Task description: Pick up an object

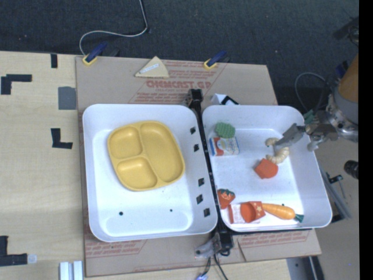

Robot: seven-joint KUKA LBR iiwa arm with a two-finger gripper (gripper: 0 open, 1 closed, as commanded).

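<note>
Brown cardboard (175, 86) under two white bins (93, 156), dark carpet (233, 16) beyond; hand (291, 136) state unclear.

Grey robot arm (348, 92) cut off at right edge, its gripper (291, 136) blurred, finger state unclear, small cream object (278, 151) beneath indistinct.

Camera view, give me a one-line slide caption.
Gripper poised over the right bin of toy food; yellow divided plate sits in the left bin.

1. This looks like a robotics lab; two white bins (93, 156) sit clamped on a cardboard sheet (175, 80) over a wooden bench (35, 156).
2. Black tape marks (58, 139) on the bench; loose cable (125, 31) on dark carpet (233, 16).
</note>
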